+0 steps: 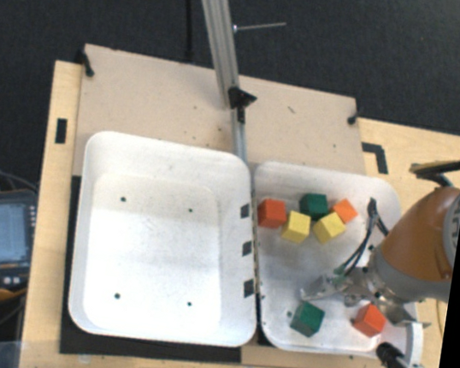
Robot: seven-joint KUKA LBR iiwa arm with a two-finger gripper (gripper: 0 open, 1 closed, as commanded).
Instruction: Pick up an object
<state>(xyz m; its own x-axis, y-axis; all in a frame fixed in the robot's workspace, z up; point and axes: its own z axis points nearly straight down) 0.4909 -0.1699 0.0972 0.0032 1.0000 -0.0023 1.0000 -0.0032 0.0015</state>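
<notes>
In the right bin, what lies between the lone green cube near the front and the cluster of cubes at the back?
In the camera view, only bare white bin floor lies between the green cube and the cluster of cubes.

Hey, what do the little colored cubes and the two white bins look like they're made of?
The cubes, like the yellow cube and the green cube, look like painted wood or solid plastic: flat matte colour, crisp edges. The bins, the left bin and the right bin, look like thin moulded plastic: rounded corners, smooth white surface.
</notes>
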